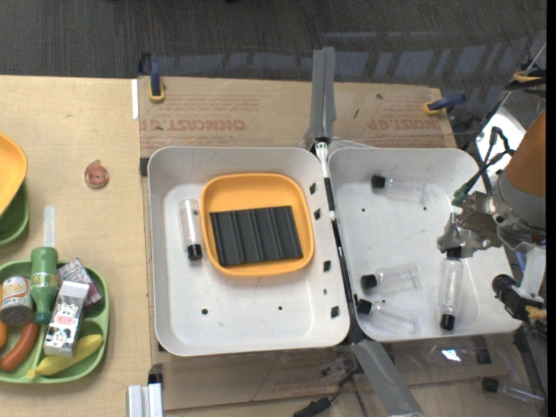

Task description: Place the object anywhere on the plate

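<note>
An orange plate (256, 182) lies in the left bin (252, 333), with a dark ribbed block (257, 235) resting on it. A clear vial with a black cap (188, 227) lies just left of the plate. In the right bin (408, 159) several more clear vials are scattered, one near the back (400, 183) and two near the front left (391, 278). My gripper (453, 243) hangs over the right side of the right bin, just above the upper end of another vial (449, 292) that lies lengthwise there. Whether it touches that vial is unclear.
A metal divider post (322, 94) stands behind the seam between the bins. On the wooden bench to the left sit a green tray of toy food (52, 320), an orange bowl (10, 176) and a small pink disc (96, 175).
</note>
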`<state>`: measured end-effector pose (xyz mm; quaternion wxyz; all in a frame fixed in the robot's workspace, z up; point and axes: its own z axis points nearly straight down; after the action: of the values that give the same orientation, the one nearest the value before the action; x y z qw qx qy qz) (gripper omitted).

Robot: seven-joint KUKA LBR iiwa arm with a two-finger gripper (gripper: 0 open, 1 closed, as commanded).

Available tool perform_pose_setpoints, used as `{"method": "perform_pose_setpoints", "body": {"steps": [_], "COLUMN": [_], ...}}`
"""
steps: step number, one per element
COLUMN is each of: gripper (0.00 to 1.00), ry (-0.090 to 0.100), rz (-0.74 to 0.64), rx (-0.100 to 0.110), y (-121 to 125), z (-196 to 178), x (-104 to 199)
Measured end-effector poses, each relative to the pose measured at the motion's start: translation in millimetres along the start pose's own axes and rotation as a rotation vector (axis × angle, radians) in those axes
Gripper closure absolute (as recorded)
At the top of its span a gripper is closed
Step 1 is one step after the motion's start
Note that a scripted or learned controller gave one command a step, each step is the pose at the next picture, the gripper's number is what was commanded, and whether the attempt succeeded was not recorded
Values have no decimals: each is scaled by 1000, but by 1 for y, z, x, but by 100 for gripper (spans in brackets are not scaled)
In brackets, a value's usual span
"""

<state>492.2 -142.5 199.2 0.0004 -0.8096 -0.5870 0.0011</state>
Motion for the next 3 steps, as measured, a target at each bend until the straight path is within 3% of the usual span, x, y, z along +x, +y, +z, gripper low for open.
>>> {"method": "perform_pose_setpoints", "body": {"steps": [1, 2, 3], "gripper": [100, 100, 100], "ry": [-1, -1, -2], "rz": [-47, -122, -197], "rx": [2, 0, -1], "y": [71, 114, 150], "z": [18, 10, 4], "x": [15, 29, 70]}}
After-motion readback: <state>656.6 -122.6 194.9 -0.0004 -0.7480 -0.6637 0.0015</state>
